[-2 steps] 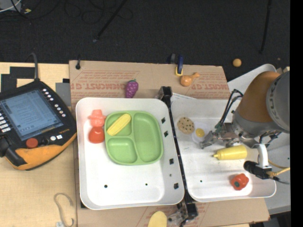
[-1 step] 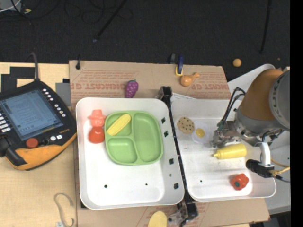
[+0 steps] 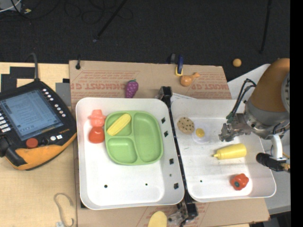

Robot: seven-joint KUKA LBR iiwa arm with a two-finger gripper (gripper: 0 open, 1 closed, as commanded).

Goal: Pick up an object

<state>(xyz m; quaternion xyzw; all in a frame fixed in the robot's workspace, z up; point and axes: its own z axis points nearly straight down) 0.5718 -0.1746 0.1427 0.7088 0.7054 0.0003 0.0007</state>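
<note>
Camera view: gripper (image 3: pixel 228 132) low in right bin (image 3: pixel 208 193), just above mustard bottle (image 3: pixel 230 151); jaw state cannot tell. Cookie (image 3: pixel 185 125) and small yellow piece (image 3: pixel 200 133) left of bottle; red pepper (image 3: pixel 240 181) below it. Nothing visibly held.

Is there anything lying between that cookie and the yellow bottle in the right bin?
Yes. In the camera view a small yellow piece lies on the bin floor between the cookie and the yellow bottle, nearer the cookie.
</note>
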